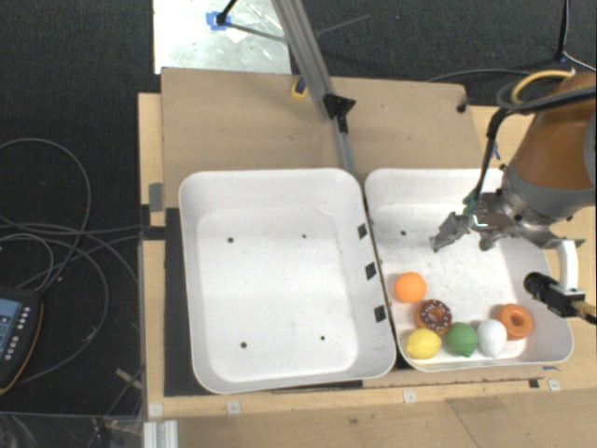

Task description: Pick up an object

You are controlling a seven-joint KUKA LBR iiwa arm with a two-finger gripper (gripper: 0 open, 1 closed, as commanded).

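My gripper (pixel 469 235) hangs open over the right bin (pixel 410 189), above an orange ball (pixel 409 287), chocolate doughnut (pixel 435 315) and lemon (pixel 423 343).

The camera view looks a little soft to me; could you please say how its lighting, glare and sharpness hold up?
Camera view: even, diffuse light with faint shadows; the white bins are bright yet still show speckle; a glare patch whitens the floor at top; the end effector is slightly blurred, while the small objects stay distinguishable.

No text, label, brand, number or sign can be read anywhere, on the bins, the bench or the arm.
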